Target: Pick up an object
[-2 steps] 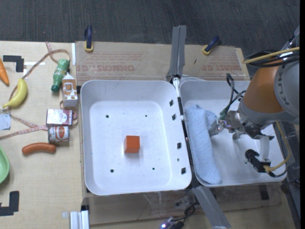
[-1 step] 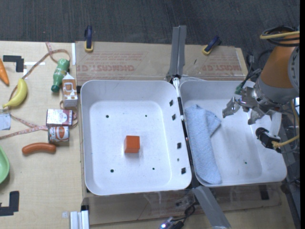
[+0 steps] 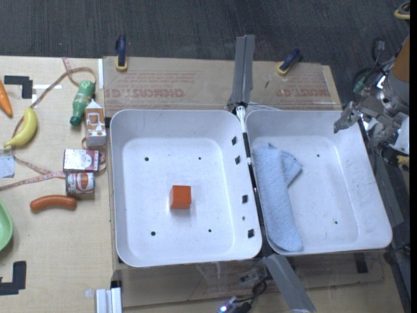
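An orange-red block (image 3: 180, 197) rests on the floor of the left bin (image 3: 130, 175), a little below its centre. A grey-blue towel (image 3: 277, 191) lies crumpled along the left side of the right bin (image 3: 352, 194). The arm's wrist and gripper (image 3: 350, 117) hang at the right bin's upper right corner, over the rim, well away from both the towel and the block. Nothing can be made out in the gripper.
On the bench left of the bins lie a banana (image 3: 24, 128), a green bottle (image 3: 81, 100), a small carton (image 3: 95, 126), a can (image 3: 81, 183), a sausage (image 3: 53, 203) and a tape measure. Clamps (image 3: 121, 52) hold the cardboard behind the bins.
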`<state>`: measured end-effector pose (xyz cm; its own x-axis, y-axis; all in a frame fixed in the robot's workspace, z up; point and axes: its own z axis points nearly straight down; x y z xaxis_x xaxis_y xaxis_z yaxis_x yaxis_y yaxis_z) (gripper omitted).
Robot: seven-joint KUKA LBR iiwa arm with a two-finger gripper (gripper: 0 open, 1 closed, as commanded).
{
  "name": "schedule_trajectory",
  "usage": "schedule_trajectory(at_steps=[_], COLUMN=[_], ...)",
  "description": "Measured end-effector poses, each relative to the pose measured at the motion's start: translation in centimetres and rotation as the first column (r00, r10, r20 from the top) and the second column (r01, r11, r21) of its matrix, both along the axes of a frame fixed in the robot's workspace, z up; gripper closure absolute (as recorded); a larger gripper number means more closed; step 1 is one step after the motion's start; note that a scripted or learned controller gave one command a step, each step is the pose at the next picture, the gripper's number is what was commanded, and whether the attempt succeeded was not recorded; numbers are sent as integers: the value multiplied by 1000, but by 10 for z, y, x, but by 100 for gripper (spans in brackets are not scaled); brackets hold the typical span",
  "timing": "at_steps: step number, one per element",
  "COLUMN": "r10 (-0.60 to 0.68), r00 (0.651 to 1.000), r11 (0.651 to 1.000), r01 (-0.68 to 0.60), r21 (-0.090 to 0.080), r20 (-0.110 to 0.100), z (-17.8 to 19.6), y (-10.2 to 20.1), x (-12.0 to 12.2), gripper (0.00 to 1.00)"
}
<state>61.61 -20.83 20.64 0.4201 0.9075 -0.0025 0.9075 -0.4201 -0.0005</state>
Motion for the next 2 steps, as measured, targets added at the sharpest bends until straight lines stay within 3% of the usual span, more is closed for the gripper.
schedule_trajectory(at_steps=[1,2], r10=[-59,-34], r00=[998,999], r11=[998,999], r01=[59,34], r21=[0,0], r20=[2,1], z=[-113,-4], y=[42,6], x=[43,8], gripper=[0,0])
